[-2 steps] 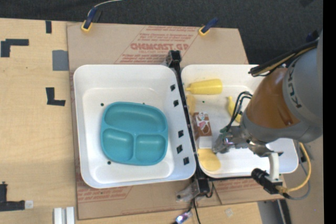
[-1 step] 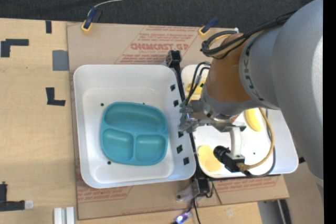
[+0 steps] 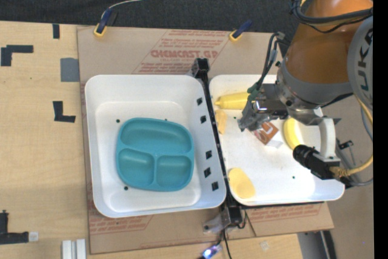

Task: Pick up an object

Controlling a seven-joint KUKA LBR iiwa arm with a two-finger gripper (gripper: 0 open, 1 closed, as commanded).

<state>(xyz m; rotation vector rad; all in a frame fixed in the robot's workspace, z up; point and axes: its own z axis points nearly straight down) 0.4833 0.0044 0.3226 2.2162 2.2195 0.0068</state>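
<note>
My gripper [image 3: 250, 119] hangs over the left part of the right bin [image 3: 315, 194], below the arm's orange wrist band. A small brown packet [image 3: 267, 132] lies just to its right, close beneath it. A yellow banana-like piece [image 3: 231, 100] lies at the bin's upper left, beside the gripper. A second yellow curved piece [image 3: 292, 134] sits to the right of the packet. A pale yellow rounded object [image 3: 241, 184] rests near the bin's front left corner. The arm hides part of the bin's back.
The left bin [image 3: 97, 100] holds a teal divided plate [image 3: 155, 154]. A black clip-lined divider [image 3: 209, 130] separates the two bins. Both bins sit on a cardboard sheet [image 3: 176, 48]. A black cable fitting [image 3: 312, 161] from the arm hangs over the right bin.
</note>
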